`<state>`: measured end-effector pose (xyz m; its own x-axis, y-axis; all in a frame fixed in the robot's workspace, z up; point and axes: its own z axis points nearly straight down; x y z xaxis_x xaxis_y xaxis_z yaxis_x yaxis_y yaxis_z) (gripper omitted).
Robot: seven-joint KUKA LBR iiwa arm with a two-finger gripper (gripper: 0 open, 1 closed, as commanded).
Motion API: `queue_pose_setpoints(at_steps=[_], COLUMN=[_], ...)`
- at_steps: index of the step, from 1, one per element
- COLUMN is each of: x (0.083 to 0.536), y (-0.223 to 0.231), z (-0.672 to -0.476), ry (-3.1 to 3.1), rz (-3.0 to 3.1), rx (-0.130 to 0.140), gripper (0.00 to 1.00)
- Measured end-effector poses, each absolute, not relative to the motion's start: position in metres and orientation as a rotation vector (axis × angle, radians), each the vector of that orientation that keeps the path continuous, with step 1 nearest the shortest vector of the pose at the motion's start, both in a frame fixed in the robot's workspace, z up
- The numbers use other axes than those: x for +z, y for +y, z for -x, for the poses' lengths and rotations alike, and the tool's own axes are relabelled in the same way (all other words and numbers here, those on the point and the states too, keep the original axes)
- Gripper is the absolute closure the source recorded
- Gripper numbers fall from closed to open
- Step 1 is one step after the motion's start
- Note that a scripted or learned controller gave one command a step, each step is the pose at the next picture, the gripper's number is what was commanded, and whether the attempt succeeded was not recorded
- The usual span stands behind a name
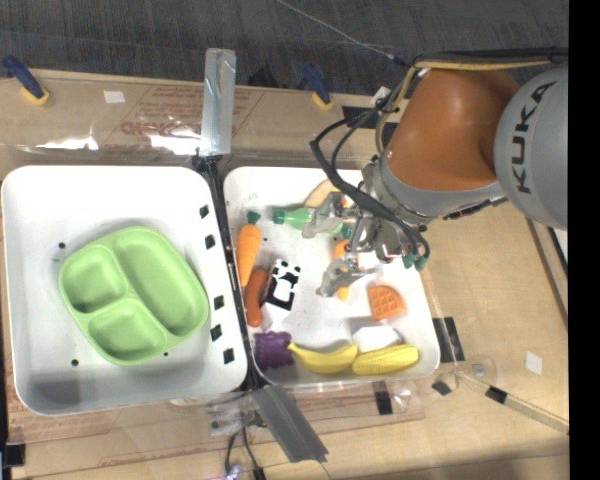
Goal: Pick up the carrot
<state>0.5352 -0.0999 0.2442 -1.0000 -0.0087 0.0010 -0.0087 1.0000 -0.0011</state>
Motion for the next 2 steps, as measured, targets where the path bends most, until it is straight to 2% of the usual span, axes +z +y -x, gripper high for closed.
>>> queue_pose_setpoints(at_steps=[1,2], x=[0.240,0.093], y=[-0.185,-0.199], z=[-0.517,-0.565], ry=[-3.143,-3.144], rz=[0.055,0.099], rx=[0.004,0.003], gripper=[0.00,0.00])
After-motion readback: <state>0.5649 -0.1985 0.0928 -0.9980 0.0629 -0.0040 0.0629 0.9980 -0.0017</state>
